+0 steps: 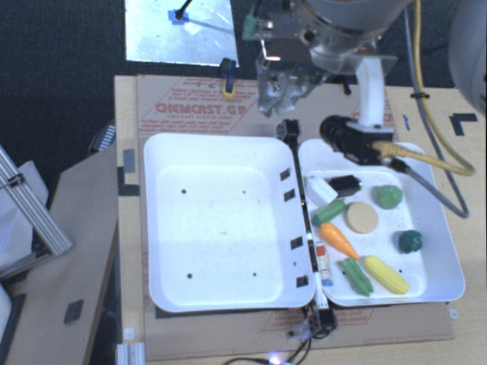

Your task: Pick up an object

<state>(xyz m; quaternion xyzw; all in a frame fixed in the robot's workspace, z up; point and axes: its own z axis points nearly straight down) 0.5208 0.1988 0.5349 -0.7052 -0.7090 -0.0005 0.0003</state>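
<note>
The right bin [445,268] holds several small objects: a black block [344,183], a white tube [323,189], a green cucumber [329,211], a tan disc [362,218], a light green ball [389,196], a dark green lump [410,241], an orange carrot [337,239], a green pod [356,276] and a yellow corn cob [386,274]. My gripper [278,101] hangs high over the far edge of the bench, above the back end of the divider between the bins, well away from the objects. Nothing hangs beneath it.
The left bin [221,219] lies beside the right one. A black cylindrical fitting [346,139] and yellow and grey cables [434,162] cross the right bin's far corner. A shiny metal sheet [179,21] and a yellow-blue clamp [227,78] lie behind the bins.
</note>
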